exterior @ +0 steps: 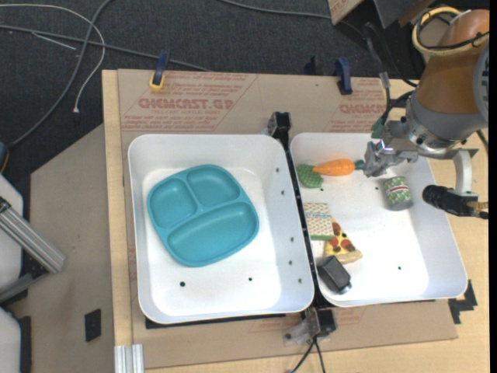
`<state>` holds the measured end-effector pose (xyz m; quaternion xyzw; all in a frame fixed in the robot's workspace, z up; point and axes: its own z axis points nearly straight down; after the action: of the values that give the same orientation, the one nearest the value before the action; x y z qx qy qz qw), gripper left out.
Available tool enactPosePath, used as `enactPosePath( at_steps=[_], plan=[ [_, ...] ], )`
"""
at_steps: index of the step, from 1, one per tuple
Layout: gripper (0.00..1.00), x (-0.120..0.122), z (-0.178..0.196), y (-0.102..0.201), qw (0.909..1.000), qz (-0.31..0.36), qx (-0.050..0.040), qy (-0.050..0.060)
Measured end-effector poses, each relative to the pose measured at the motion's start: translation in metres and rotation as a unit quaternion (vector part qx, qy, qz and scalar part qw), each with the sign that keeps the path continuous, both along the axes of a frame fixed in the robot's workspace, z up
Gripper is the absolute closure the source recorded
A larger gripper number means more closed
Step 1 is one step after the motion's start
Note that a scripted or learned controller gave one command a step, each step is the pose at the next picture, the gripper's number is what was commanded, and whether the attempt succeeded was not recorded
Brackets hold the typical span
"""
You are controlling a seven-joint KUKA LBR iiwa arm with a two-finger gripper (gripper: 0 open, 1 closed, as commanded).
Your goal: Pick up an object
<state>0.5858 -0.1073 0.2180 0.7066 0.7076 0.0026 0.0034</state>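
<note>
My bench [194,103] (a brown printed board) is carrying two white bins side by side, the left bin [147,231] and the right bin [435,263], touching along their inner edges.

arm [454,61] cut off at right edge, gripper [378,158] too small to read

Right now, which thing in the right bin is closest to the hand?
The toy carrot, orange with a green top, just left of the hand; the can sits slightly farther.
</note>
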Motion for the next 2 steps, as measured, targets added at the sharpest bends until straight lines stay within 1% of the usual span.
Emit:
enactPosePath(
  at_steps=[1,2],
  plan=[
    [1.00,0.001,0.022,0.000,1.0000,0.000,0.0003,0.002],
    [1.00,0.010,0.009,0.051,1.0000,0.002,0.0020,0.005]
  ],
)
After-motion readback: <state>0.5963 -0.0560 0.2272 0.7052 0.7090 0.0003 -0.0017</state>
